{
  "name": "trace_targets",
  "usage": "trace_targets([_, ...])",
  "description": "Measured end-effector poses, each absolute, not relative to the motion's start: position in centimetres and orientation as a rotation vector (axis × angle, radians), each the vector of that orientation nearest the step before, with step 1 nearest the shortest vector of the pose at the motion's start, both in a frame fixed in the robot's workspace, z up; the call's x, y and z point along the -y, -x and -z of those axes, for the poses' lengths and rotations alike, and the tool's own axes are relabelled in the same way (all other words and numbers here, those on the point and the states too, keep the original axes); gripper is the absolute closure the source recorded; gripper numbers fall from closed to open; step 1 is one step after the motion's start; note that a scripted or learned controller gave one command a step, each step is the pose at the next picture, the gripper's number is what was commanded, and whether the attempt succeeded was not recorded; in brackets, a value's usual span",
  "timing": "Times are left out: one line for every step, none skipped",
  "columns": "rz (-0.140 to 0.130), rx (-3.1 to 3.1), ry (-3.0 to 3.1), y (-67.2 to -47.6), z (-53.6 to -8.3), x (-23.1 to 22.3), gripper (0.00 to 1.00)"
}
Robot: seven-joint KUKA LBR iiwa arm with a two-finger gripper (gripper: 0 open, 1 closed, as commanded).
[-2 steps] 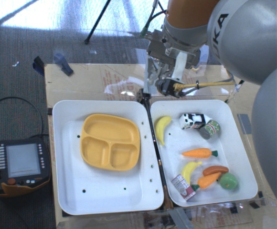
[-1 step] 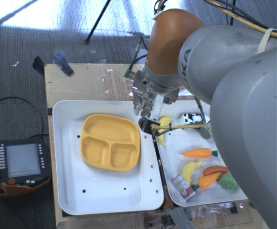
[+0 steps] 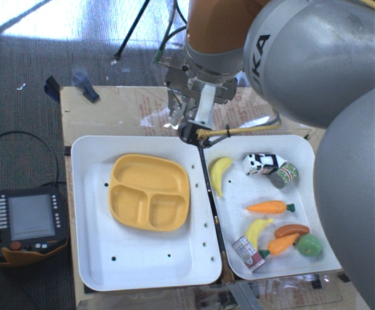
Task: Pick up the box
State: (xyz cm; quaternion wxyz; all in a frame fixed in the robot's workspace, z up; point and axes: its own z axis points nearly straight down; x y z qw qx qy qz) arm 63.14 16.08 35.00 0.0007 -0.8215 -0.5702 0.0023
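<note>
At top centre, gripper (image 3: 182, 116) over the bench's far edge, above the seam between the two bins; released or clenched, impossible to tell. In the right bin (image 3: 236, 202), at its lower left corner, small pink-and-white box (image 3: 247, 253), lying flat, just beside a banana (image 3: 258, 231) and a carrot (image 3: 283, 244). Well apart from the gripper. Higher up in the same bin, cow-patterned carton (image 3: 260, 164) touching a can (image 3: 284, 174). In the left bin (image 3: 142, 260), yellow divided plate (image 3: 150, 192).
</note>
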Motion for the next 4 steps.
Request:
trace_targets([-0.007,1.78,2.587,-64.4,-41.0,-24.6,1.0])
trace_targets([-0.009,1.796,2.576,-64.4,-43.5,-24.6,1.0])
trace_targets([-0.013,1.785,2.583,-64.3,-41.4,-24.7,1.0])
trace_targets([-0.009,1.77,2.594,-64.3,-42.4,-24.6,1.0])
